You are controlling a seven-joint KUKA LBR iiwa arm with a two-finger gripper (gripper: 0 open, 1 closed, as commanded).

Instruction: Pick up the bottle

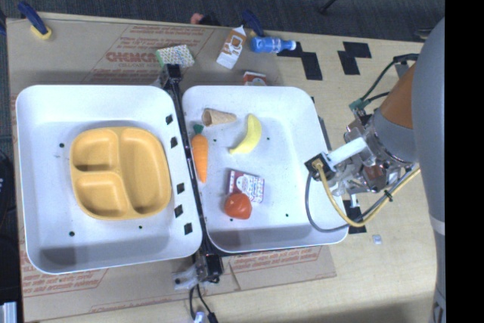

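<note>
A blue bottle [270,45] is lying on the bench beyond the right bin's [296,231] far edge. The gripper [355,181] is hovering off the bin's right rim, its jaw state unclear; it should be reaching past the bin.

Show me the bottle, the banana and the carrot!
bottle [266,45]: camera view, its blue body.
banana [248,135]: camera view, middle of the curve.
carrot [200,156]: camera view, its orange middle.
</note>
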